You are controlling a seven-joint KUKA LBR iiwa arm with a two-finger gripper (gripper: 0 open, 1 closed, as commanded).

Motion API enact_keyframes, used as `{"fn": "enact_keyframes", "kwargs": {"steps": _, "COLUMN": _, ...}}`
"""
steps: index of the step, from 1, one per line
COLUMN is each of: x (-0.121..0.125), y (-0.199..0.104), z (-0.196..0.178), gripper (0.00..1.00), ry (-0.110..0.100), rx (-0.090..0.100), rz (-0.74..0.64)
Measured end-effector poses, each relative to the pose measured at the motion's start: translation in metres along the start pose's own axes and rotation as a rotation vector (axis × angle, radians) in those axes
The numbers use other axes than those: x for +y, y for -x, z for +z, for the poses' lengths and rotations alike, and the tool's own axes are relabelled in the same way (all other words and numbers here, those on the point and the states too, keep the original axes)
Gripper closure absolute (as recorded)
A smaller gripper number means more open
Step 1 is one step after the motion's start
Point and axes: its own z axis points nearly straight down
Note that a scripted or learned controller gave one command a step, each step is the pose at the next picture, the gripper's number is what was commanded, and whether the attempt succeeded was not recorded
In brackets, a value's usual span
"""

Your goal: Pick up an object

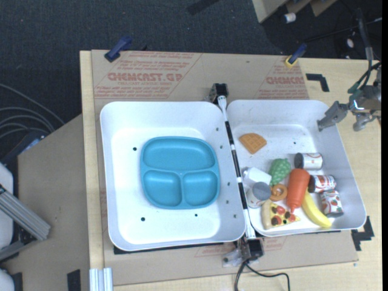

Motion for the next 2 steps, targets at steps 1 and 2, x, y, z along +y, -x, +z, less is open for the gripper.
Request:
{"fn": "enact_keyframes", "kwargs": {"steps": 1, "x": 0.053, "y": 0.011, "z": 0.145, "gripper": 0.00, "ry": -0.001, "rx": 0.000, "rz": -0.001}}
{"fn": "enact_keyframes", "kwargs": {"steps": 2, "x": 0.096, "y": -0.029, "z": 0.185, "gripper": 0.00, "ry": 0.002, "rx": 0.000, "rz": -0.001}}
